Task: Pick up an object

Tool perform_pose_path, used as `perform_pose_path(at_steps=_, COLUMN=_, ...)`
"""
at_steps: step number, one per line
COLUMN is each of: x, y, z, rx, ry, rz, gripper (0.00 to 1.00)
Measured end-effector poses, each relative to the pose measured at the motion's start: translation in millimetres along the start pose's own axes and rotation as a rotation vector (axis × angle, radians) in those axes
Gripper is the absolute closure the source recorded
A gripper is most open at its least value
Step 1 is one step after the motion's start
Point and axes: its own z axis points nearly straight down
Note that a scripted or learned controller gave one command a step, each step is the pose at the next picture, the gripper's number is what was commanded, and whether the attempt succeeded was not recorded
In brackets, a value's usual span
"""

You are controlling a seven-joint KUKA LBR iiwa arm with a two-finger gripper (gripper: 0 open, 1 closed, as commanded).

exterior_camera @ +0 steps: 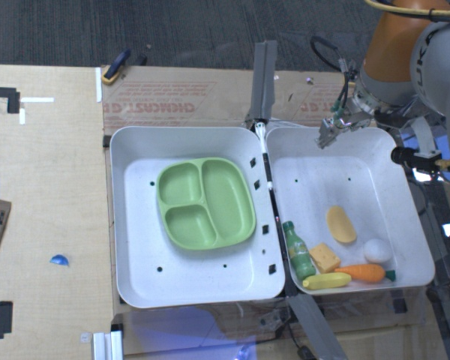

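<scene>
The claw (pixel 331 131) hangs over the far rim of the right bin (pixel 315 171); whether it is open or closed I cannot tell. The likely picks crowd that bin's near right corner: the carrot (pixel 362 273) looks light, stiff and slick, best pinched across its thick middle. The white egg (pixel 376 251), touching it, would probably roll.

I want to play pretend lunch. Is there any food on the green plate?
No, it is empty. The green plate in the left bin shows three bare sections. The toy foods lie in the right bin.
</scene>
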Motion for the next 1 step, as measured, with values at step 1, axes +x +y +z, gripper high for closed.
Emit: perform_pose_path(at_steps=1, x=-16.8, y=-70.0, z=-49.5, rx=-0.001, ry=0.000, rz=-0.013, gripper=1.00)
